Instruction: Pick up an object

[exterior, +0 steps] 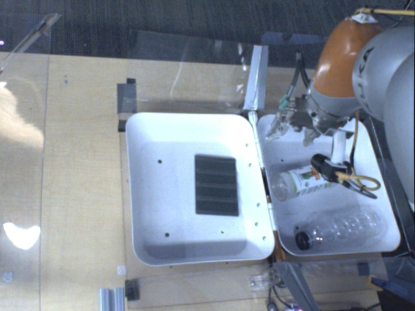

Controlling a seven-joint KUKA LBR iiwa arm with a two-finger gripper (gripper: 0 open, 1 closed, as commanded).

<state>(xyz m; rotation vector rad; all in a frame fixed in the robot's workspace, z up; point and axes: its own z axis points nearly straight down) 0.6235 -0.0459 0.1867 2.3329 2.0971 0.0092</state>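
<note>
Reaching in from the right, the arm (382, 63) bends down over the far end of the right bin (285, 154), orange band up top, with the tool (295, 123) hanging low near that bin's back-left corner. Honestly can't tell from this angle whether the tool is open or closed. Stuff to grab: a small bottle (305, 181) with a green-and-white label lying on its side mid-bin, a clear bottle (340, 229) with a black cap lying along the near wall, and a black ribbed slab (216, 184) flat in the middle of the left bin (162, 193).
</note>
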